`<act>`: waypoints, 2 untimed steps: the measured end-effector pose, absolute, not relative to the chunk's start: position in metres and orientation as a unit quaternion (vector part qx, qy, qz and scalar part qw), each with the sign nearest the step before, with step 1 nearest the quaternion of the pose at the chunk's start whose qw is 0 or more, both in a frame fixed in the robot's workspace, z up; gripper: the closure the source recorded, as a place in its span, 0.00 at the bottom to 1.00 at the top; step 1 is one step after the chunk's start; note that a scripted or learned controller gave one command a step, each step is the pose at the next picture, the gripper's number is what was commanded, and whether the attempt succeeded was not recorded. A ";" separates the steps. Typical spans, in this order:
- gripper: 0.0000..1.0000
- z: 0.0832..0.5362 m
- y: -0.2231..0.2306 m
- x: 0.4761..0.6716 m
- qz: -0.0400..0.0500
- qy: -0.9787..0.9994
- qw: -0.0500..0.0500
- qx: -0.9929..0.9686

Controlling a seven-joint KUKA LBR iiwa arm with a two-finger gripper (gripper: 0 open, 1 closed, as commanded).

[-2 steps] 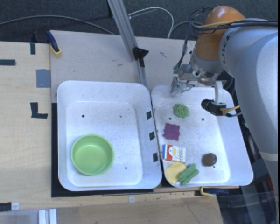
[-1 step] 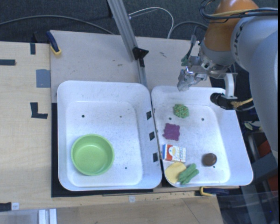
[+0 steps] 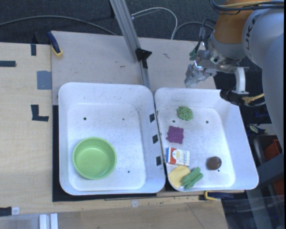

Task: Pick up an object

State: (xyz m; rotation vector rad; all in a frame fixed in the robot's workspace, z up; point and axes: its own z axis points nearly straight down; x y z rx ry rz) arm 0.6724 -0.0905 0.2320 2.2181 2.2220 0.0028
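objects: all in right bin (image 3: 238,128). green bumpy ball (image 3: 184,112) near the back, purple piece (image 3: 175,134) just in front of it, small carton (image 3: 177,156) next, yellow disc (image 3: 178,176) touching green pod (image 3: 192,177) at the front edge, brown ball (image 3: 213,163) to their right
gripper: (image 3: 192,78) above the right bin's back rim, nothing between the fingers; open or closed, cannot tell
arm: grey, orange band (image 3: 238,8), coming in from upper right
left bin: (image 3: 66,123) holds green bowl (image 3: 94,158), front left
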 end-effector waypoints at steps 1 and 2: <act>1.00 0.240 -0.049 0.641 0.000 0.709 -0.001 0.705; 1.00 0.247 0.002 0.616 0.000 0.709 -0.002 0.705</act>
